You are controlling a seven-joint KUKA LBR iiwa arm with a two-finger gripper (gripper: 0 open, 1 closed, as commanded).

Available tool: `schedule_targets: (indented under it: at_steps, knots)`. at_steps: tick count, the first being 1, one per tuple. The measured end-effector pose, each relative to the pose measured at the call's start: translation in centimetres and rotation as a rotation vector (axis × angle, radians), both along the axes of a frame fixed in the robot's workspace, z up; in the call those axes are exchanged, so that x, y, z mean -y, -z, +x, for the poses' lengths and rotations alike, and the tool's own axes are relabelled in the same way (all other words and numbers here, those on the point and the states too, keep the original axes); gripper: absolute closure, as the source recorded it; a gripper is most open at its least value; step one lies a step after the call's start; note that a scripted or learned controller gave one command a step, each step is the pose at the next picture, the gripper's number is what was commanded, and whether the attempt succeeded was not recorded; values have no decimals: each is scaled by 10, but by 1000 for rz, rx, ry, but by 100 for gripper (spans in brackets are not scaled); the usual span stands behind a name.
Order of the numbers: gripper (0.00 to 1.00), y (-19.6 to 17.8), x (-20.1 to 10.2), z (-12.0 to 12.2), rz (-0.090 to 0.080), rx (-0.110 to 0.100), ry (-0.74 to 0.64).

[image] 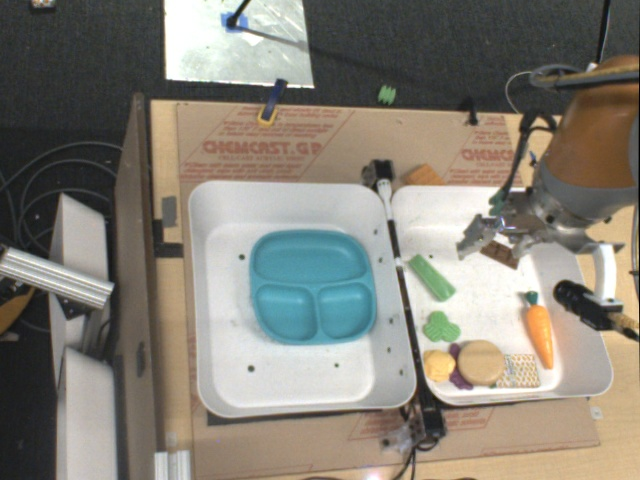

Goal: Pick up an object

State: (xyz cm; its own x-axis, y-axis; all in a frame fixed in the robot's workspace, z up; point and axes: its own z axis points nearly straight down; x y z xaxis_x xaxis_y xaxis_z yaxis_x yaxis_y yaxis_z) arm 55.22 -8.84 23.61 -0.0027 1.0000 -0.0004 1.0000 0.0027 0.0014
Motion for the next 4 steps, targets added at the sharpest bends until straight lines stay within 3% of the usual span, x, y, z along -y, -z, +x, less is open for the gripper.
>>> schedule_targets:
  at_steps: [1,2,3,4]
  knots:
    - [0,-18,52,48,-2,7,3]
    - [0,85,107,78,-2,-1,4]
    - [0,131,109,80,-1,0,1]
    - [100,119,109,81,-1,3,0]
